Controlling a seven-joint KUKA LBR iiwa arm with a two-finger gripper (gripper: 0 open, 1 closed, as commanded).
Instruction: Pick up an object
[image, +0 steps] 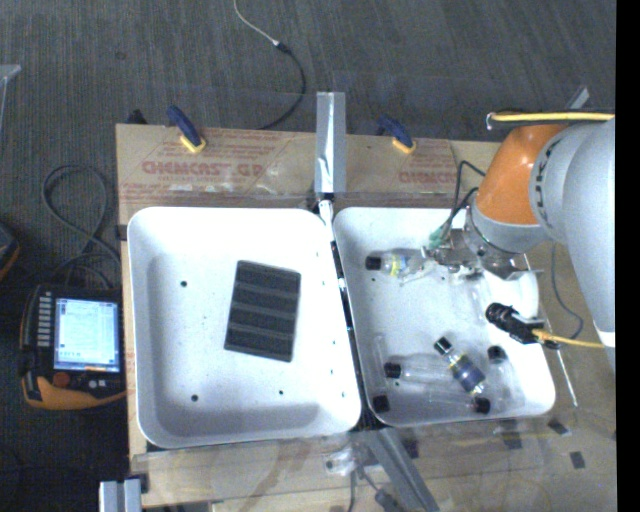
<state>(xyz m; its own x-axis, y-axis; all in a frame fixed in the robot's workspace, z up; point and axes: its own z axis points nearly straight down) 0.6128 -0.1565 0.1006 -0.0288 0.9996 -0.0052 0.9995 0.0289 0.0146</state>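
My gripper (447, 250) hangs over the upper part of the right bin (345, 300), below the orange band of the arm (510, 190). Just left of it lies a clear bottle (398, 265) with a black cap and a greenish label; its right end reaches up to the gripper, and whether they touch is unclear. Near the bin's front lie a clear bottle (418, 372) on its side and a small bottle with a blue label (462, 368). A black ridged slab (263, 310) lies flat in the middle of the left bin (150, 300).
Loose black caps or small bottles sit at the right bin's front corners (380, 404) (483, 405). A black plug on a yellow cable (505, 318) hangs over the right bin's right side. A pendant with a lit screen (85, 340) lies left of the bench.
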